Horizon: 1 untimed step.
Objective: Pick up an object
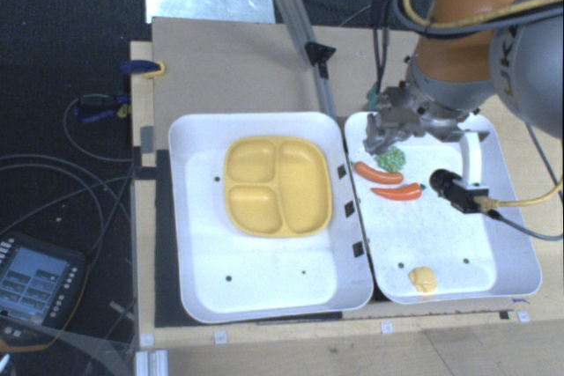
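The gripper point(384, 139) hangs low over the right bin point(509, 273), near its far left corner, right above the green broccoli piece point(391, 159), likely its target; its state I cannot tell. Two red sausages point(388, 182) lie just beside the broccoli, crowding any grasp.

robot lab: bench point(264, 40), white bins point(203, 277), teach pendant point(31, 277), loose cables point(84, 136).
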{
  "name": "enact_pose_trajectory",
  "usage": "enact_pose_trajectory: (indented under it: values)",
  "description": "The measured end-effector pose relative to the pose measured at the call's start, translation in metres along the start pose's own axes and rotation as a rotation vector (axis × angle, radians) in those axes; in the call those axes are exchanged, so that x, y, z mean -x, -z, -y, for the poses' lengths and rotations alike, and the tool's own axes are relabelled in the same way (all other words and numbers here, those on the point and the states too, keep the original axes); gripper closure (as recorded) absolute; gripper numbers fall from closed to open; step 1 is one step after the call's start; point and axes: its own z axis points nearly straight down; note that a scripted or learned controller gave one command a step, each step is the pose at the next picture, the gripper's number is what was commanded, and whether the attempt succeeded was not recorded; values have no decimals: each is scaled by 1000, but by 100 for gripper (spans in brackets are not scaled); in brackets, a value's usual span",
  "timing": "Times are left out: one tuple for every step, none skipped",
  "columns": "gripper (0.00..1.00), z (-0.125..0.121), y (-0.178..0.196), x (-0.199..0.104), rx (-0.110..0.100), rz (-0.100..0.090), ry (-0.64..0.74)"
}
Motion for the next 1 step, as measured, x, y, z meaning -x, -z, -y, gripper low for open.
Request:
enact_pose_trajectory:
  values:
    - [100, -5, -5, -48, 1, 1, -1]
